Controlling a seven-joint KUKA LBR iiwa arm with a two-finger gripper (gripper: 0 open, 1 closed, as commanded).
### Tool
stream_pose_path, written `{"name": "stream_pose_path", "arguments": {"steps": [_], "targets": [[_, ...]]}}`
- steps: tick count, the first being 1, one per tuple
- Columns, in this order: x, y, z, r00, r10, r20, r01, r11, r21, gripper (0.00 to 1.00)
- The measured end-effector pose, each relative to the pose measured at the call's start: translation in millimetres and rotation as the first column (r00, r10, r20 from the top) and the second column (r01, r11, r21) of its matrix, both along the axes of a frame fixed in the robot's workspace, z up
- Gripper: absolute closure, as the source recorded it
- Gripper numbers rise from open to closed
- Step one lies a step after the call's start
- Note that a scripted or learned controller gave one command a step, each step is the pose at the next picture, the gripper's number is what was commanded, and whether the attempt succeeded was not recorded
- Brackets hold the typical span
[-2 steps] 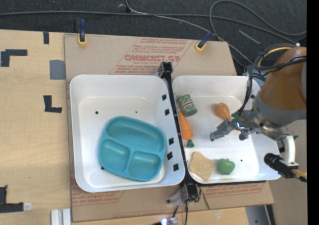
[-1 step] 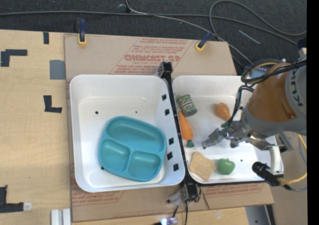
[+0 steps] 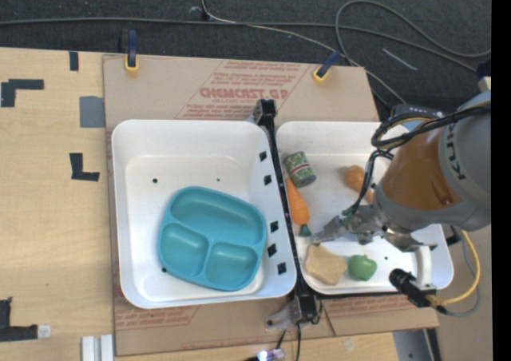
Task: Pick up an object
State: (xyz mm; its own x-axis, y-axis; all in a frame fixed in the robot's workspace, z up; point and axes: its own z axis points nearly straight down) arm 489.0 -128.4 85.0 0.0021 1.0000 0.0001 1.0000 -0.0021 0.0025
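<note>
The gripper (image 3: 323, 233), fingers seemingly spread, hovers at the carrot's (image 3: 297, 203) five o'clock; light, stiff, smooth—pinch it mid-body.

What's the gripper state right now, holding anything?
Gripper: cannot be told whether open or closed. It sits low in the right bin, between the carrot and the bread piece; nothing visibly held.
</note>
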Motion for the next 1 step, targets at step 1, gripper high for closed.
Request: {"name": "stream_pose_path", "arguments": {"steps": [1], "targets": [[0.8,-0.6,11.5,1.0,0.002,0.003,-0.002,1.0,-0.003,1.0]]}}
